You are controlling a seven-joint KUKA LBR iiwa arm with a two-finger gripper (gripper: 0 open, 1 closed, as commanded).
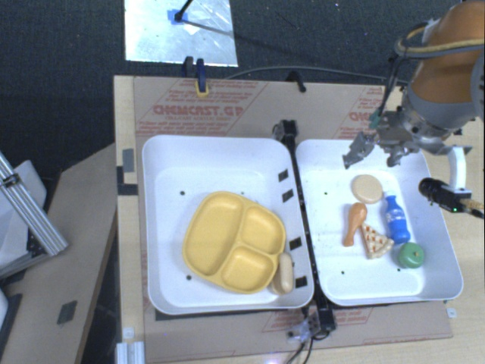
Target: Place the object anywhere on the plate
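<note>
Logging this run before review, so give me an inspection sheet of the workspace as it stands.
Surface: two white bins side by side on a bench.
Job's things: yellow plate in the left bin; beige piece at its right edge.
Clutter: right bin holds a tan disc, drumstick, blue bottle, pizza slice, green ball.
Grippers: gripper open above the right bin's far edge, holding nothing.
Cables: black cable behind the bins.
Surroundings: shiny sheet beyond the bench.

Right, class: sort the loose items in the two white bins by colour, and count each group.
Beige: 2, round piece, oblong piece
Orange: 1, drumstick
Blue: 1, bottle
Green: 1, apple
Yellow: 2, pizza slice, plate
Total: 7
</note>
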